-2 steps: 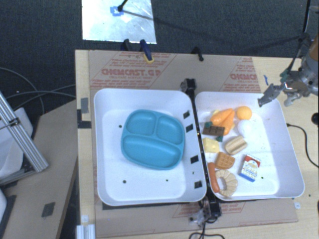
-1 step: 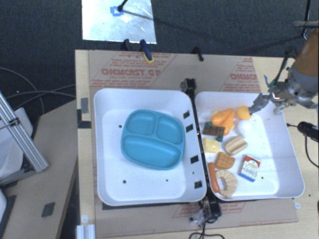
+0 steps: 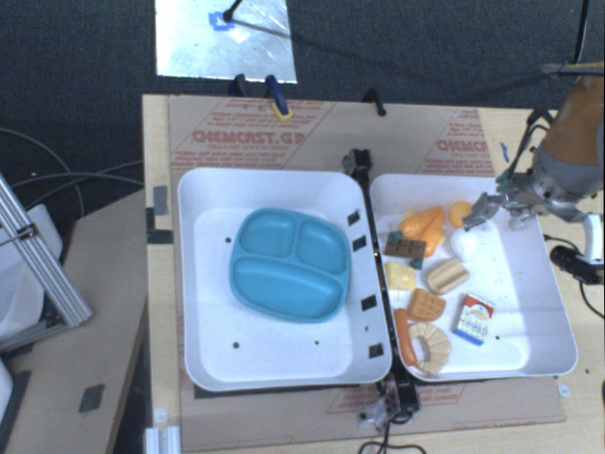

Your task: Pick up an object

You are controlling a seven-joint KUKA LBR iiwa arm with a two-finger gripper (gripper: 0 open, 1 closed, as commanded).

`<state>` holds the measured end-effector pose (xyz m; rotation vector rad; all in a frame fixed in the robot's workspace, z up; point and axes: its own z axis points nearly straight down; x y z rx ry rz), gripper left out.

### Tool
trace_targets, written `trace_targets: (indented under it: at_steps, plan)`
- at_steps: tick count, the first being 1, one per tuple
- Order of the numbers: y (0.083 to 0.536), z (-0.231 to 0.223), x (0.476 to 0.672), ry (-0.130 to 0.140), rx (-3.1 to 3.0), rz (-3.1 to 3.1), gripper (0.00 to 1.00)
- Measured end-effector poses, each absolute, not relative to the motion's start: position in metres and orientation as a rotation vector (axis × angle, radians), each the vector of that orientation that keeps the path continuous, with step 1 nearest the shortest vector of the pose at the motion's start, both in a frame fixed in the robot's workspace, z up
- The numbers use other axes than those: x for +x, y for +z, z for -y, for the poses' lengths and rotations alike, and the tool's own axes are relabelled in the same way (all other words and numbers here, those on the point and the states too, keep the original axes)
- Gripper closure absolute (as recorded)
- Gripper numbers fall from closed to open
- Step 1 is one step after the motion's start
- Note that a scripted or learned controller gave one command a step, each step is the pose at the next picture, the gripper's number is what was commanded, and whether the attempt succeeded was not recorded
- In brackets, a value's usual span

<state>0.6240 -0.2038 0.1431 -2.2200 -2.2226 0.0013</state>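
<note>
White bins: left bin (image 3: 203, 282) held a blue tray (image 3: 289, 264); right bin (image 3: 548, 329) held the small items
Gripper (image 3: 498, 204): hung over the right bin's upper part, near its far wall
Jaws: stood apart, nothing between them
Items: orange piece (image 3: 423, 224), brown block (image 3: 406, 248), bun (image 3: 447, 275), waffle (image 3: 426, 305), carton (image 3: 474, 319), all apart from the gripper
Nearest item: a small orange ball (image 3: 459, 214), just left of the fingers (image 3: 480, 208)

"CHEMCAST GP" on cardboard sheet (image 3: 248, 132)
</note>
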Motion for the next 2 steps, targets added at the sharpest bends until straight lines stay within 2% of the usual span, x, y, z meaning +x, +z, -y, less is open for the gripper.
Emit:
trace_targets:
  at_steps: [1,2]
  plan:
    - [0.093,0.203,0.625,-0.001,-2.22,2.225,0.0]
    - [0.105,0.203,0.626,-0.005,-2.222,2.228,1.0]
